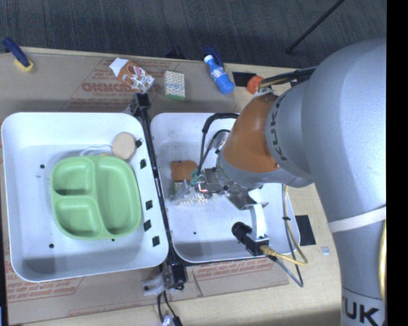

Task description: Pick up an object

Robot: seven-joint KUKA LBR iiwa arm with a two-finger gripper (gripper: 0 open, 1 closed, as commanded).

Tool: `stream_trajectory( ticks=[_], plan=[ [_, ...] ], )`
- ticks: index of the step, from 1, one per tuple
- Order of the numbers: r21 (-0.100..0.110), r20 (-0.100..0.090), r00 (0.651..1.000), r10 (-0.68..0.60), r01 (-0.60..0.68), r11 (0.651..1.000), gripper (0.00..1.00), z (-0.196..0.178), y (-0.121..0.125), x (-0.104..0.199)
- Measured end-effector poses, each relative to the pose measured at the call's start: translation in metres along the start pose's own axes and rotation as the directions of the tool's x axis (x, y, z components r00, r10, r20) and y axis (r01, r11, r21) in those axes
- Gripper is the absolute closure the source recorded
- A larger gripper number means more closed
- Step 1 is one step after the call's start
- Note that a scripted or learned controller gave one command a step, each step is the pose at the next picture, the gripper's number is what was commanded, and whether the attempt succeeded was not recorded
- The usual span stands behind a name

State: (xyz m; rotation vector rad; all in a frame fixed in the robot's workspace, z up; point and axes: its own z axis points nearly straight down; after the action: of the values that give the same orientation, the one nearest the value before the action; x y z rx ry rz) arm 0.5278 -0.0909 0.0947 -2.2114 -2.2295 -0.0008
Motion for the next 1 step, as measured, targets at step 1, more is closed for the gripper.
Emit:
stream_trajectory(
  ticks=[1],
  plan=[
    [-0.001,0.001,1.000,-0.004,0.004,1.000,1.00,-0.0109,0.0008,-0.0004]
  ],
)
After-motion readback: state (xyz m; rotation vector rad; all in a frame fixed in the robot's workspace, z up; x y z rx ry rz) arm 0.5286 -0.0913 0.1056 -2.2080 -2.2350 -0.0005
